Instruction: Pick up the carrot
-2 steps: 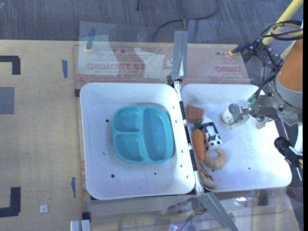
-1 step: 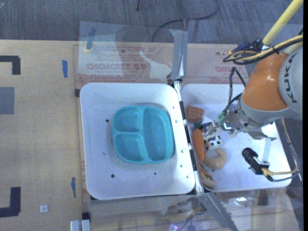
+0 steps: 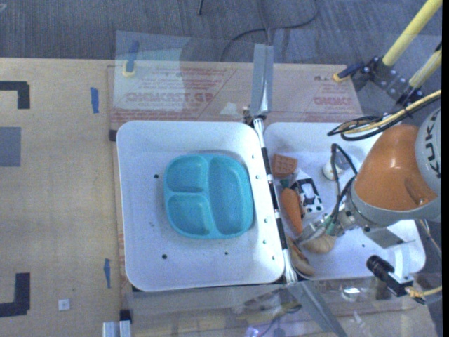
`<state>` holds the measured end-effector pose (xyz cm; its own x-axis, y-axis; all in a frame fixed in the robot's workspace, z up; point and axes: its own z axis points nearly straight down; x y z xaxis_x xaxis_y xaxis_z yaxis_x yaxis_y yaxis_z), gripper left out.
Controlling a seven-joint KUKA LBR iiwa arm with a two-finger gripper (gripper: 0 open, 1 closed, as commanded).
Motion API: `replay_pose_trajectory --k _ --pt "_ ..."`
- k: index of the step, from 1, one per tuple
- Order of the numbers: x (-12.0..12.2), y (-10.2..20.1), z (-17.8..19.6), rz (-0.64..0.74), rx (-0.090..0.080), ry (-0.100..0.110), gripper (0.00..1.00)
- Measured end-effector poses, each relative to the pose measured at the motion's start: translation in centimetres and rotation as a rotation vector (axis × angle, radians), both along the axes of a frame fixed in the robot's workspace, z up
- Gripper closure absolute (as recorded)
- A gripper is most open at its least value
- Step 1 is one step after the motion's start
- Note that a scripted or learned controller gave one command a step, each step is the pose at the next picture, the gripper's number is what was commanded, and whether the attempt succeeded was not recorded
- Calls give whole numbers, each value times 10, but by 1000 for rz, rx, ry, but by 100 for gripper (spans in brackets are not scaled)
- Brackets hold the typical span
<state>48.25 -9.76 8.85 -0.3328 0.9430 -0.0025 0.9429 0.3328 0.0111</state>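
Reaching: the arm (image 3: 396,170) leans in from the right over the right-hand bin (image 3: 351,258), its gripper (image 3: 328,225) low among the clutter at the bin's left side.
Carrot: the carrot (image 3: 291,209) lies lengthwise against the bin's left wall, just left of the gripper and not between its fingers.
Fingers: blurred and partly hidden by the wrist, so I cannot tell whether they are wide or narrow.
Neighbours: a brown block (image 3: 284,164) above the carrot, a black-and-white item (image 3: 309,195) beside it, a tan piece (image 3: 319,243) under the gripper.
Risk: closing here would likely catch the tan piece instead.
Risk: the wall leaves little room for a finger, so the carrot could roll away.
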Motion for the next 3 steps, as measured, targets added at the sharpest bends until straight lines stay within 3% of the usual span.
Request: replay_pose_trajectory --k 1,2,3 --pt "-1 -7 10 -15 -1 -3 100" --pt "-3 33 95 -445 1 12 100" --pt "8 18 95 -739 2 13 100"
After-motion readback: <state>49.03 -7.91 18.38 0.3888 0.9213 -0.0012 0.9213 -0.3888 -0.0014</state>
